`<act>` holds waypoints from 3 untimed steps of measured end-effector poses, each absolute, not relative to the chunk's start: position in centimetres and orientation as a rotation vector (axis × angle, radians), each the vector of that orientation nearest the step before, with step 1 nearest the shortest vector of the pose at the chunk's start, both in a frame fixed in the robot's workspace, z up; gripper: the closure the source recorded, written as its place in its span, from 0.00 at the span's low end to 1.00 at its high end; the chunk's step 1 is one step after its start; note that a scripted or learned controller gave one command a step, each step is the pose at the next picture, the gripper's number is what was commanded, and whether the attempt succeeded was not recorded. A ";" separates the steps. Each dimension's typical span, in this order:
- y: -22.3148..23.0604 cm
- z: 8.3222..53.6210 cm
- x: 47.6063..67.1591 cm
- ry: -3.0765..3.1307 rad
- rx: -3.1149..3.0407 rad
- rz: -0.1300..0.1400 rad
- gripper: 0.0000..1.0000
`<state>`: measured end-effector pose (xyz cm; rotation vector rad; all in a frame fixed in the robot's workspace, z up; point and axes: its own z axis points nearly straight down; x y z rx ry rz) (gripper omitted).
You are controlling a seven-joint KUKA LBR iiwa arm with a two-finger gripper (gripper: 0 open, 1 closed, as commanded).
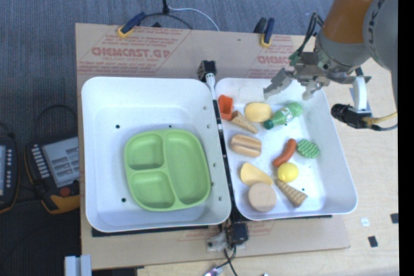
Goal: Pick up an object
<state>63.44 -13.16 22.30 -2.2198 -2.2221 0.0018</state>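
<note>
- Right now my pincer (296, 82) hangs spread and holding nothing, over the right white bin's (341, 168) far end.
- Nearest target: green plastic bottle (284, 115), touching a yellow lemon-shaped toy (257, 112); crowding risks a glancing miss.

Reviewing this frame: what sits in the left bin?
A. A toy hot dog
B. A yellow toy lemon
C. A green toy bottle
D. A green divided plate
D. The green divided plate lies in the left bin, while the toy hot dog, green toy bottle and yellow toy lemon all lie in the right bin.
</note>
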 end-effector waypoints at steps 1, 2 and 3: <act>-21.9 12.0 60.5 -2.368 -2.050 -0.004 0.00; -19.1 9.1 56.7 -2.279 -2.192 -0.009 0.00; -19.2 10.2 56.8 -2.281 -2.196 -0.008 1.00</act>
